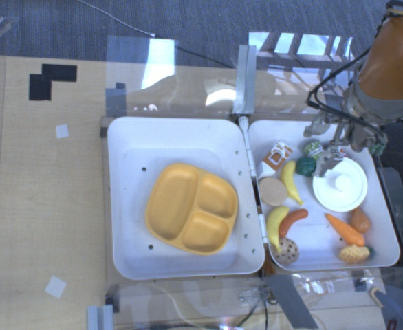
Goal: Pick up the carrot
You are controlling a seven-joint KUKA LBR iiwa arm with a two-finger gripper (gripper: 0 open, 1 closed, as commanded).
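The carrot (344, 229) lies near the front right corner of the right bin (391, 247), just in front of the white plate (340, 184) and well apart from the gripper (335, 150), which hangs over the bin's back edge beyond the plate; whether it is open cannot be made out. No writing is legible.

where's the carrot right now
The carrot lies in the right bin, near its front right corner, just below the white plate.
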